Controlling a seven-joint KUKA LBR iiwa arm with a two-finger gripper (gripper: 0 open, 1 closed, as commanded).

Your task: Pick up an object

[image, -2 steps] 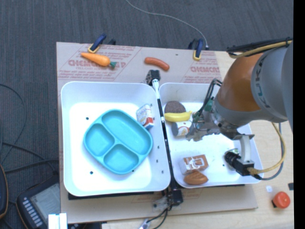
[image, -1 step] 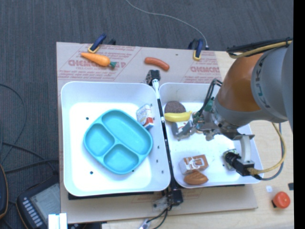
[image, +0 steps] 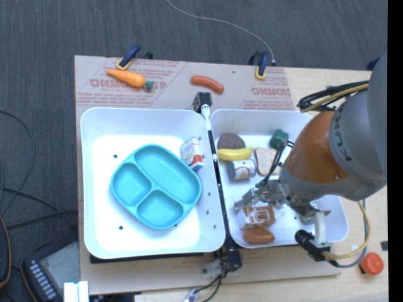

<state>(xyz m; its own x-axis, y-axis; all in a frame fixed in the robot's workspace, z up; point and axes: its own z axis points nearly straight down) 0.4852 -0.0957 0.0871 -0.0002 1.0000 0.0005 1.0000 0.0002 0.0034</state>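
Claw (image: 255, 199) low over right bin (image: 340, 231), spread impossible to tell; could nudge waffle (image: 259, 216) aside, crowded among neighbours.

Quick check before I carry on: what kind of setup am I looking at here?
Most likely a robotics lab grasping bench rather than a real kitchen: two white bins clamped side by side on a cardboard-covered bench, toy food such as a plastic carrot and banana, and a KUKA arm reaching in.
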